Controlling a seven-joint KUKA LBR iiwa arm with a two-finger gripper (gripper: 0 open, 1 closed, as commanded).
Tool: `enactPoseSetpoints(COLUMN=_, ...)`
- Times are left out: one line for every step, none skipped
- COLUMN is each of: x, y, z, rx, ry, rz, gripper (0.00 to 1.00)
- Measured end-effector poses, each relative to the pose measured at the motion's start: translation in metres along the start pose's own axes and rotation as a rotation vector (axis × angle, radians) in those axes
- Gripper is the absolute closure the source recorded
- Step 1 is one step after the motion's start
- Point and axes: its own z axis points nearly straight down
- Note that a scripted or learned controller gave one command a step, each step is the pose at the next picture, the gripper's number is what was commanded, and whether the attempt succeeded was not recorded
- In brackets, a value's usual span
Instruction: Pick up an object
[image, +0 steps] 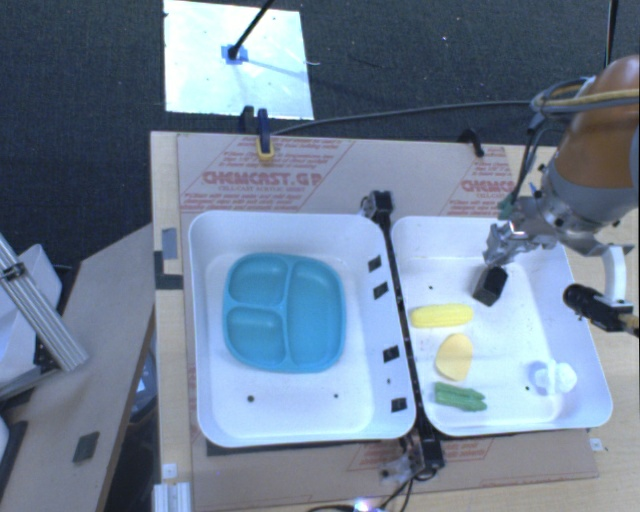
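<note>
In the right bin (520, 270) lie a yellow corn-like piece (441, 316), a pale yellow wedge (454, 356), a green bean-like piece (460, 397) and a small white object (553, 377). My gripper (490, 284) hangs over the upper middle of that bin, its dark fingertips up and to the right of the yellow corn piece. I see nothing held at its tip.
The left bin (210, 400) holds a blue divided plate (285, 311). A black divider with clips (392, 320) runs between the bins. A black part (590, 302) sticks in over the right bin's right rim. Cables cross the board behind the bins.
</note>
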Motion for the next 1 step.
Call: enactPoseSetpoints(x=0.0504, y=0.0198, z=-0.0034, rx=0.0, ry=0.0, rz=0.0, gripper=1.0)
